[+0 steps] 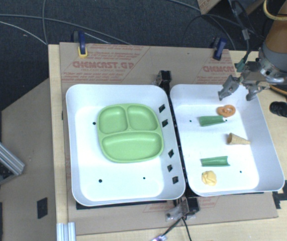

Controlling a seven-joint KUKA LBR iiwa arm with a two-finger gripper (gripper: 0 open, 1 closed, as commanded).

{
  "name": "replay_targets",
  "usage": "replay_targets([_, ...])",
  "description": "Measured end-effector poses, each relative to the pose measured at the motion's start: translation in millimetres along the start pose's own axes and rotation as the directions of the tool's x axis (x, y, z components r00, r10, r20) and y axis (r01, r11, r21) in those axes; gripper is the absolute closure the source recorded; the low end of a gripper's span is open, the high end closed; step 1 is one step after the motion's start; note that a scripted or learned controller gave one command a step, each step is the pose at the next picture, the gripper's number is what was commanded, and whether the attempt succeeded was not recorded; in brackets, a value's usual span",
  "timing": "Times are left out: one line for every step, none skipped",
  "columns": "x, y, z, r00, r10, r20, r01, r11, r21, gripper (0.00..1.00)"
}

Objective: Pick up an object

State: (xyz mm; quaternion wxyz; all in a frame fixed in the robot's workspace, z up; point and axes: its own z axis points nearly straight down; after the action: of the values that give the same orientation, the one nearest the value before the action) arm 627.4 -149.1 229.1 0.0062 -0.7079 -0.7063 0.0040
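Nothing is lifted yet: the small orange ring-shaped toy lies on the floor of the right white bin, toward its far side, just beyond a green bean-like strip, so the whole grasp and lift remain to be done. The two-finger gripper hangs above the bin's far edge, just beyond the ring, its jaws spread and holding nothing, with the grey arm reaching in from the right.
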Motion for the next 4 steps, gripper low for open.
replay_targets([0.4,2.6,-7.9,1.000,-0.003,0.002,0.003,1.000,-0.014,0.00])
replay_targets([-2.5,0.6,34.9,1.000,-0.002,0.002,0.002,1.000,-0.009,0.00])
replay_targets([5.9,-5.4,85.0,1.000,-0.002,0.001,0.002,1.000,-0.007,0.00])
replay_targets([6.7,-5.6,138.1,1.000,-0.003,0.001,0.003,1.000,-0.007,0.00])
